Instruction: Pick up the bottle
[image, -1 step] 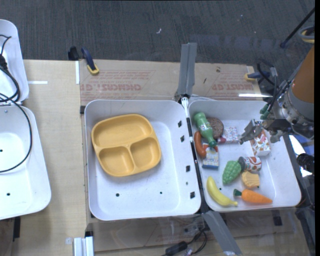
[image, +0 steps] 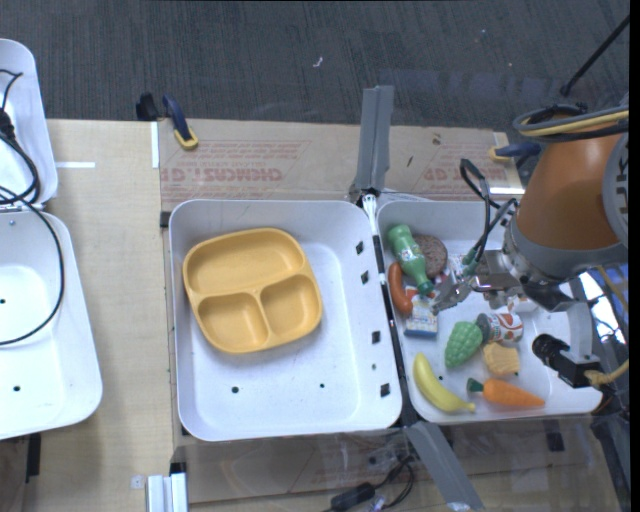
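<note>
While the gripper (image: 452, 290) hangs over the right bin (image: 455, 208), finger state cannot be told. Green bottle (image: 409, 256) lies tilted at the bin's left side, beside the gripper, near a banana (image: 438, 386).

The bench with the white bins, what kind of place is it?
Probably a robot test lab: a grey-and-orange arm reaches over two white bins, one holding toy food such as a banana and a green bottle.
</note>
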